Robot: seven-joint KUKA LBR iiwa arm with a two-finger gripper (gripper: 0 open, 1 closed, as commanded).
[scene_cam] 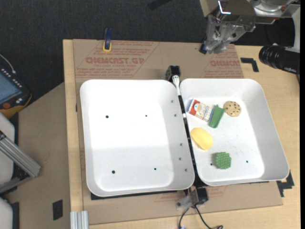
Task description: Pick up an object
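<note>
On the left of the brown cardboard-covered bench (143,54) sits a shallow white plastic bin (131,135) with a few small dark dots on its floor. A small blue and yellow clip (108,39) stands near the back edge of the bench, behind this bin.

Just beside it, touching along the middle edge, is a second shallow white plastic bin (257,128). All the small things lie in this one. Nearest the middle edge is a small red, white and blue carton (198,109), lying flat with its long side slanting from upper left to lower right. Touching its right end is a green stick-shaped block (216,116), which points mostly up and down the bin, tipped a little. In front of the carton is a round yellow lemon-like toy (202,139). Near the front of the bin is a bumpy green ball-like toy (222,160). To the right of the green block is a round tan cookie with dark chips (232,109).

The grey arm comes in at the top right. Its pincer (215,44) hangs over the back of the bench, behind the right bin and well apart from the toys, pointing down and a bit left. I cannot tell if it is open or closed.
</note>
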